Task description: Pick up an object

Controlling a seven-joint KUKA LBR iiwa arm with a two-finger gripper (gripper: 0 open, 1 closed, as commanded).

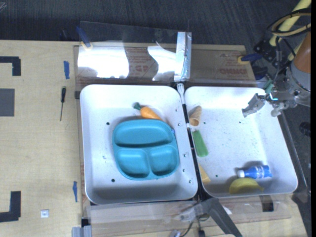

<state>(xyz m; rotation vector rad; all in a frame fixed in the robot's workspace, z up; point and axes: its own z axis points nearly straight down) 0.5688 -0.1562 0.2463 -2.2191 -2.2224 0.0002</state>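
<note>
tabletop (34,147): two white bins
jaws (262,106): apart, holding nothing, over right bin (284,147) far edge
bottle (255,172): well below jaws

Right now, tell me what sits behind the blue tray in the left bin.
A toy carrot lies at the far edge of the blue tray, orange body with green top pointing left. Whether its near side rests on the tray rim or just beside it is hidden.

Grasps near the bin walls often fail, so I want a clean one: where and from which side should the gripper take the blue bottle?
Probably across the blue bottle's body, from straight above. It lies on its side, cap pointing left, so fingers close across its width. The yellow object touches its lower side.
</note>
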